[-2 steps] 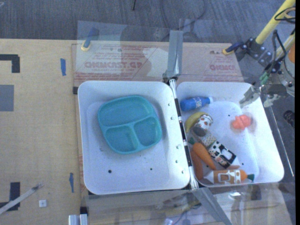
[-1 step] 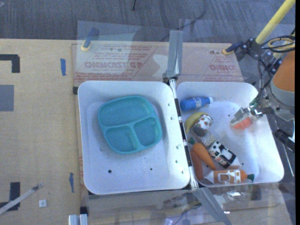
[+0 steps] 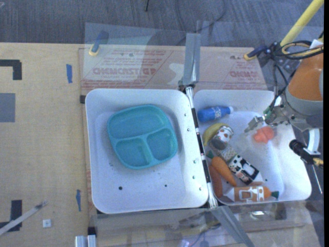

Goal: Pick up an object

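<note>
My gripper (image 3: 261,121) hangs over the upper right part of the right bin (image 3: 298,187), on the grey arm with its orange band (image 3: 307,81). A salmon-red object (image 3: 264,135) lies just below and beside the gripper's tip; I cannot tell whether they touch. Further left in the same bin lie a blue bottle (image 3: 213,112), a yellow banana (image 3: 211,133) and a small printed can (image 3: 222,136). A carrot (image 3: 223,170), a black-and-white cow-patterned object (image 3: 241,168) and an orange bottle (image 3: 250,193) lie toward the bin's front.
The left bin (image 3: 97,189) holds a teal divided plate (image 3: 142,136). A metal divider (image 3: 198,153) runs between the bins. Cables and a yellow rod (image 3: 303,17) crowd the upper right. Bare white floor shows at the right bin's right side.
</note>
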You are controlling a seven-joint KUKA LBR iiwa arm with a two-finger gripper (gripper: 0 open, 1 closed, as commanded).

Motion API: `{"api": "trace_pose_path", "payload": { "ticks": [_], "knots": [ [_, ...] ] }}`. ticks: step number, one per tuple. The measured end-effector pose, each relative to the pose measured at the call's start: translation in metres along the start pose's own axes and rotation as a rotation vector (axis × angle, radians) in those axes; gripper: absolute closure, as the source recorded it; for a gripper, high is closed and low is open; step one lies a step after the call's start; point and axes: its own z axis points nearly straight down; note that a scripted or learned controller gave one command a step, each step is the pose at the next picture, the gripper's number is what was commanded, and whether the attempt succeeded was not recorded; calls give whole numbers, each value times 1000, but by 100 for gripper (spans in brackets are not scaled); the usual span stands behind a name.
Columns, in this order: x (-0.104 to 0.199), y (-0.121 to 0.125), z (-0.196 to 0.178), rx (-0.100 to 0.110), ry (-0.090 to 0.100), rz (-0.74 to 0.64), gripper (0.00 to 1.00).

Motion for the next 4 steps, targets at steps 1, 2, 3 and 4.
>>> {"api": "trace_pose_path", "payload": {
  "ticks": [1,2,3,4],
  "knots": [
    [-5,0,-12,-3,-11,2,100],
    [-2,1,-12,-2,-6,0,0],
    [45,52,-90,6,-7,-103,0],
    [106,62,-22,9,-5,-100,0]
  ]
}}
